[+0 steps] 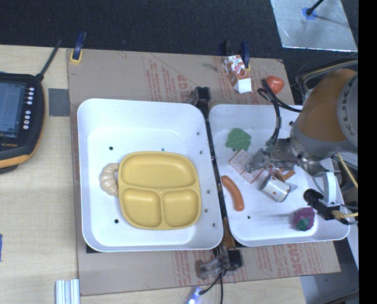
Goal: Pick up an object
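- Jaws of mine hang low in the right bin (264,225), by a red-and-white packet (238,163); open or closed, I cannot tell.
- Orange sausage (233,193) lies near.

Glossy white plastic bins (93,170), cardboard underlay (169,75)

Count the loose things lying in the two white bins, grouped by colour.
Yellow: 1, the divided tray
Cream: 1, the ribbed lump
Green: 1, the leafy piece
Orange-red: 1, the sausage
Purple: 1, the purple lump
Red-and-white: 1, the packet
Silvery: 1, the can
Total: 7; anything hidden beneath the gripper is uncounted.
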Controlling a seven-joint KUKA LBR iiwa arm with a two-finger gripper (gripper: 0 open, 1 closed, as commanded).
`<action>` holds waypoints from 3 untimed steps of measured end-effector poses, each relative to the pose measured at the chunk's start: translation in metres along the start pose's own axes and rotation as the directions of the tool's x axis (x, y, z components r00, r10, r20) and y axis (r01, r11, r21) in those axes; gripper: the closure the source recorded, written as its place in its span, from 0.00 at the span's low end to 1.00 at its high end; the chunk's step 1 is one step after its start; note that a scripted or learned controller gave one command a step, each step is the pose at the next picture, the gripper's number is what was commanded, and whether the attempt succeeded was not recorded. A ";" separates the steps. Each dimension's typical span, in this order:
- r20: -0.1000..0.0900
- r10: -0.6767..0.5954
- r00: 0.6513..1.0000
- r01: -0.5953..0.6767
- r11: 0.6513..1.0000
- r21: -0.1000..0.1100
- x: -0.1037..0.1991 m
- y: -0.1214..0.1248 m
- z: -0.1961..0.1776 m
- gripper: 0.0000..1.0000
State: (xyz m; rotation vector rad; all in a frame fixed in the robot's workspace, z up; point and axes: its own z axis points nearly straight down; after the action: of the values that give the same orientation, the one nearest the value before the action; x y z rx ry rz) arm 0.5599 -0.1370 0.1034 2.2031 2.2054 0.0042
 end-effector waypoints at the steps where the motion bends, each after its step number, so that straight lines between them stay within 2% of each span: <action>1: 0.009 -0.001 1.000 0.002 1.000 -0.013 -0.004 0.004 -0.014 1.00; 2: 0.009 -0.002 1.000 0.002 1.000 -0.012 -0.004 0.003 -0.013 0.00; 3: -0.015 -0.003 1.000 0.004 1.000 0.021 -0.054 0.076 -0.006 0.00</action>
State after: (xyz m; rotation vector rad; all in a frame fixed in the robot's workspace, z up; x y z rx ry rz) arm 0.6357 -0.1909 0.1118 2.2169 2.2270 -0.0022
